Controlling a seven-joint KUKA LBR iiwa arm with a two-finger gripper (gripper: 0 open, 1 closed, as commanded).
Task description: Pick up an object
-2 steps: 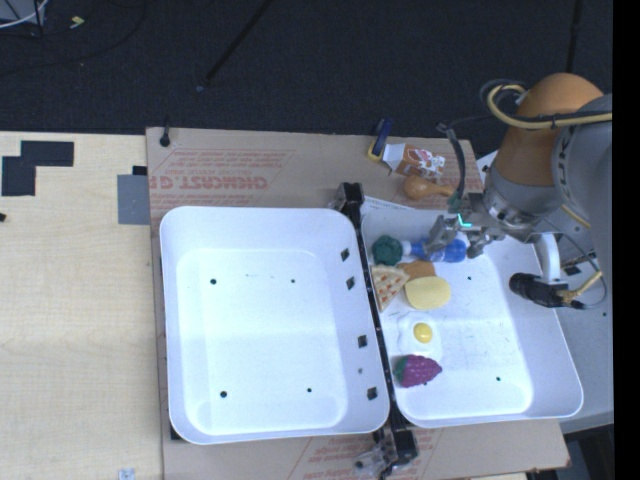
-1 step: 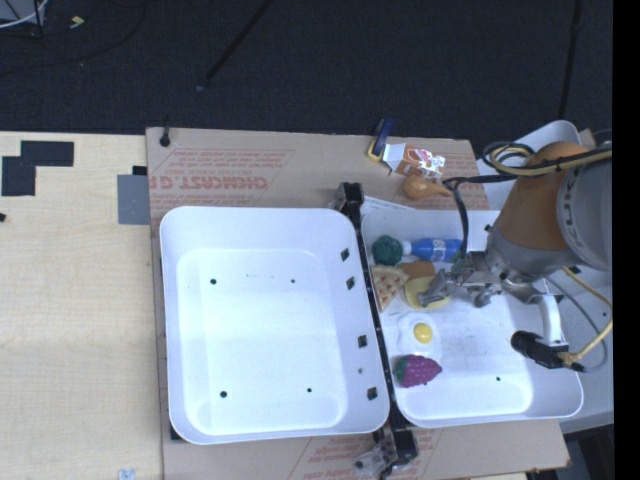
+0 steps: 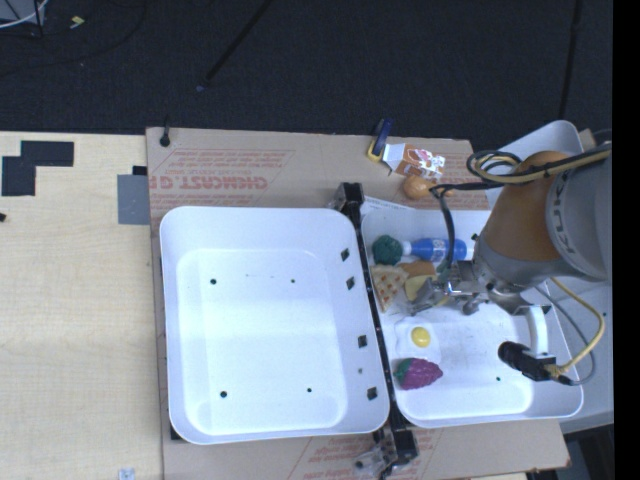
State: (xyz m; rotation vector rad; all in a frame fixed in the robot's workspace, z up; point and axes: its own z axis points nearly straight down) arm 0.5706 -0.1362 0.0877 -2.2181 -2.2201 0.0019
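Observation:
The arm reaches in from the right and its gripper (image 3: 432, 294) hangs low in the right bin (image 3: 470, 400), over a cluster of small objects near the bin's back left. In that cluster are a green ball-like item (image 3: 386, 250), a blue bottle-like item (image 3: 436, 248), and a tan and yellow piece (image 3: 391, 285) right beside the gripper. Nearer the front lie a white piece with a yellow centre, like a fried egg (image 3: 420, 337), and a purple grape bunch with green leaves (image 3: 418, 373). The wrist body hides the gripper's tips.
The left bin (image 3: 190, 268) sits beside the right one, a black divider (image 3: 364, 308) between them. Behind the bins, on the cardboard, lie an orange ball (image 3: 416, 185), a small packet (image 3: 424, 160) and a blue-yellow clip (image 3: 379, 140). Cables loop over the arm at right.

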